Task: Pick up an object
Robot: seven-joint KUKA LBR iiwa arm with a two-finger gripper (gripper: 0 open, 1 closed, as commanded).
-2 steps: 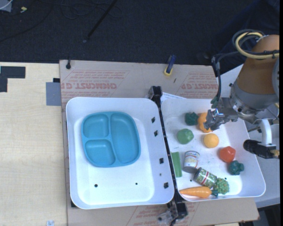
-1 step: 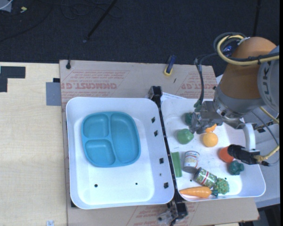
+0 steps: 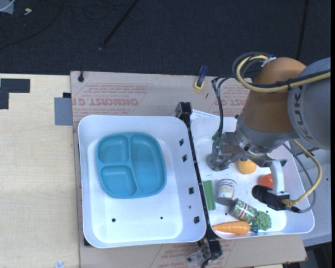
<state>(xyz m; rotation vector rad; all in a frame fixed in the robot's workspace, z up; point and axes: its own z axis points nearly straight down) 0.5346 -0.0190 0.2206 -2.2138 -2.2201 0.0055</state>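
The claw point(image 3: 216, 159) hung low in the right bin point(image 3: 301, 219), beside a yellow ball point(image 3: 247, 166); whether it gripped anything, I could not tell.

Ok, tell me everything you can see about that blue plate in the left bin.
The blue plate is a rounded, divided dish that looks like plastic, light blue, with three compartments: two at the top, one at the lower left. It lies flat and upright on the floor of the left bin, toward its upper part. Nothing rests in it or touches it.
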